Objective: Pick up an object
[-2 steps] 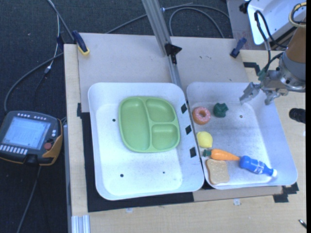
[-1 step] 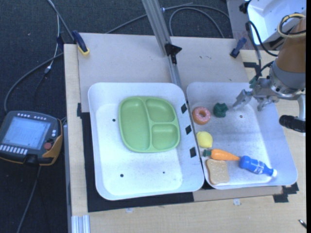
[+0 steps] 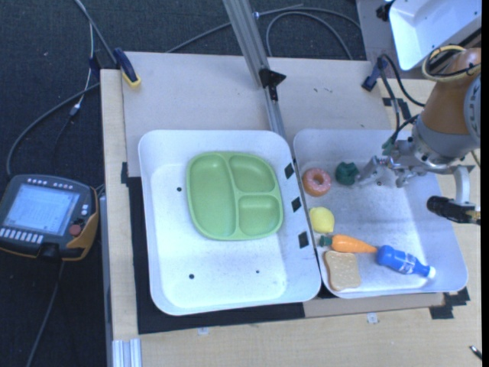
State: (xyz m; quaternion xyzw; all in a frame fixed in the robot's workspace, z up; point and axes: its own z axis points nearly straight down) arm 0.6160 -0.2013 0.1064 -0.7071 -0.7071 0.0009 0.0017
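The right bin (image 3: 451, 270) holds several small items. A pink doughnut (image 3: 316, 180) and a dark green toy (image 3: 347, 173) lie near its back left. A yellow lemon (image 3: 322, 220), an orange carrot (image 3: 353, 244), a slice of bread (image 3: 343, 271) and a blue bottle (image 3: 403, 261) lie toward the front. My gripper (image 3: 384, 176) hangs over the back of this bin, just right of the green toy. It is open, with nothing between its fingers.
The left bin (image 3: 164, 281) holds a green divided plate (image 3: 234, 195). A metal pole (image 3: 252, 37) slants down to the gap between the bins. A teach pendant (image 3: 46, 216) lies on the floor at left. Black clips sit along the bins' shared edge.
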